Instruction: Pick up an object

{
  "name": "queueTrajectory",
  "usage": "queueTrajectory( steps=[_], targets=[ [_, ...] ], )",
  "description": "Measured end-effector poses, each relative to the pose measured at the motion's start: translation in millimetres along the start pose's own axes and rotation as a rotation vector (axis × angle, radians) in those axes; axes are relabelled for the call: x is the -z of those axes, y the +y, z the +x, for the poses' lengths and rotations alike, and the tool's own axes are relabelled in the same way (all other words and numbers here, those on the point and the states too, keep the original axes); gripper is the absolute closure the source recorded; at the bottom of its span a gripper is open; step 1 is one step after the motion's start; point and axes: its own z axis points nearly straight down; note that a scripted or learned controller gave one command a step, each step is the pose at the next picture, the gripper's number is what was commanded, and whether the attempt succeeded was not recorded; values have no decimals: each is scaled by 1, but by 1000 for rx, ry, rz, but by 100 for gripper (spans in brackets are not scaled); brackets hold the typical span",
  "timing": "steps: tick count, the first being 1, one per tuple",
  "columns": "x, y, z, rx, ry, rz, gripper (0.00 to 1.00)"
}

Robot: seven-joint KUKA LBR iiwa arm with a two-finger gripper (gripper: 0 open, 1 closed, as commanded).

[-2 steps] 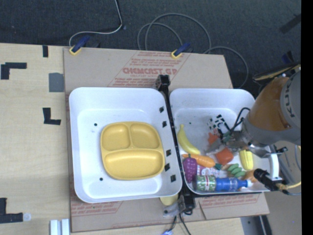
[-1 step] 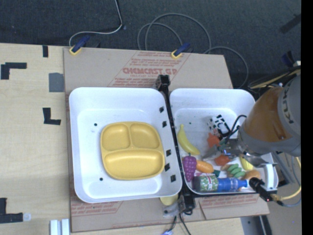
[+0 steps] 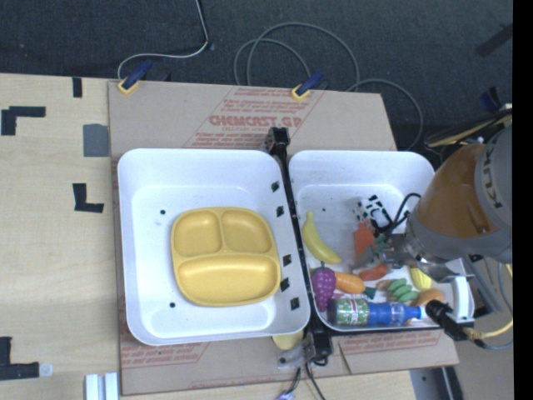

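Two white bins, arm over the right one
Left bin [image 3: 141,182] holds a yellow divided plate [image 3: 225,254]; right bin [image 3: 350,169] holds banana [image 3: 319,240], grapes [image 3: 323,284], bottle [image 3: 375,313]; gripper [image 3: 391,252] grip: cannot tell.

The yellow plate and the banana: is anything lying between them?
In the camera view, the bins' adjoining white walls and a black divider strip separate the yellow plate from the banana.

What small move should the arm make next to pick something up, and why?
Probably a short, straight descent. The gripper hangs over the right bin, above a cluster of an orange carrot and other small toys. Nothing is seen held. The banana and blue bottle lie farther off.
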Motion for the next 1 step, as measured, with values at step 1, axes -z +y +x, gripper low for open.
queueTrajectory(
  steps=[1],
  targets=[
    [91, 18, 72, 11, 9, 9, 100]
  ],
)
